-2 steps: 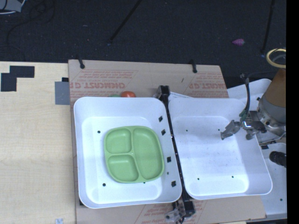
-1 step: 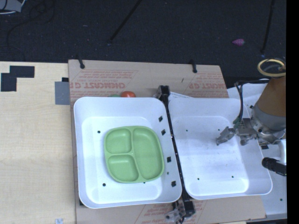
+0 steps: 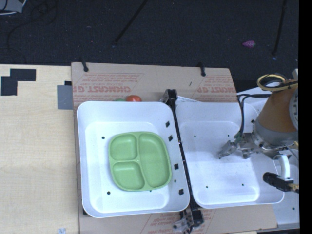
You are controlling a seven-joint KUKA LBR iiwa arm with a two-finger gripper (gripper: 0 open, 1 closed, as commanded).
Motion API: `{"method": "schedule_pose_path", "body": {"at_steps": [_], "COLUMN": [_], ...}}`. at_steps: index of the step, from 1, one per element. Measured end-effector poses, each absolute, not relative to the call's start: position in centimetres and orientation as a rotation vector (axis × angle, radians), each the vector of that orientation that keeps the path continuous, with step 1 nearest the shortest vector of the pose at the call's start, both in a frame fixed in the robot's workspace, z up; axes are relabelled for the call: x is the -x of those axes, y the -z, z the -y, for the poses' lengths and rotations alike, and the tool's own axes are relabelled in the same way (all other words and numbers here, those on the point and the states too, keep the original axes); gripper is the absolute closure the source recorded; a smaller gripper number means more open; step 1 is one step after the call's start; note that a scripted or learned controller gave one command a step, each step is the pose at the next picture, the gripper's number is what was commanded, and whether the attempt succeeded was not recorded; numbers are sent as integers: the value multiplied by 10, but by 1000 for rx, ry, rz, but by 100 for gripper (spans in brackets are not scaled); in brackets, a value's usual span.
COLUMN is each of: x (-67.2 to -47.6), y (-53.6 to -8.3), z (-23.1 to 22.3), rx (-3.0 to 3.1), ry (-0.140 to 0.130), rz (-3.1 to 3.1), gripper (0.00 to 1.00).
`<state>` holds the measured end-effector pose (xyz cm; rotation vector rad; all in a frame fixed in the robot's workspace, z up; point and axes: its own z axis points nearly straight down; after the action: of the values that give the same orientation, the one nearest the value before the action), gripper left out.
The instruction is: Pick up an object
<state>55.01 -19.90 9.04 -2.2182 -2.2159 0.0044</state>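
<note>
A light green divided plate (image 3: pixel 140 161) with three compartments lies flat in the middle of the left bin (image 3: pixel 92 130). My gripper (image 3: pixel 226 152) hangs low over the right bin (image 3: pixel 214 189), near that bin's right side, well apart from the plate. I see nothing held in it. The arm's orange band (image 3: pixel 278 113) rises above the wrist at the right edge of the view.
A small red object (image 3: pixel 133 99) and a bit of green (image 3: pixel 119 100) peek over the back rim of the left bin, on the cardboard (image 3: pixel 146 82). A black divider (image 3: pixel 178 150) runs between the bins. Cables (image 3: pixel 280 172) hang by the arm.
</note>
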Motion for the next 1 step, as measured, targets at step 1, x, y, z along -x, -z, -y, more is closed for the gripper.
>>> {"method": "schedule_pose_path", "body": {"at_steps": [1], "x": [-551], "y": [-103], "z": [200], "rx": [2223], "ry": [-3], "rz": [2214], "gripper": [100]}}
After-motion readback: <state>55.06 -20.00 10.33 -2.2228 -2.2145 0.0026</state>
